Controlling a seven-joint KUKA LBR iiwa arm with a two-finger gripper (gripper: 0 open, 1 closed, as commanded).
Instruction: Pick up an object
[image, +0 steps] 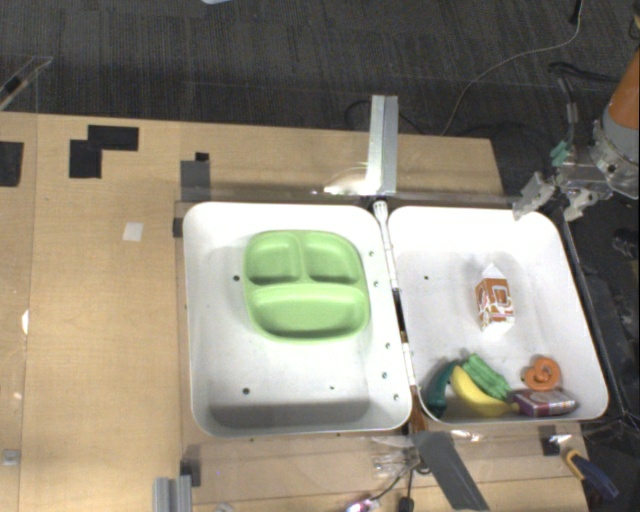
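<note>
Gripper (556, 192) above the right bin's (440, 240) far right corner, fingers apparently spread, holding nothing.
Orange-white carton (494, 299) lies long axis far-to-near, mid-bin.

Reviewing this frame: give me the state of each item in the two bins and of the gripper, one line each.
Green divided tray: lying flat in the left bin, compartments empty.
Orange-and-white carton: lying on its side, alone mid right bin.
Banana: lying at the right bin's near edge, green item on it.
Orange ring-shaped piece: resting beside the purple packet.
Gripper: above the right bin's far right corner, holding nothing visible.
</note>
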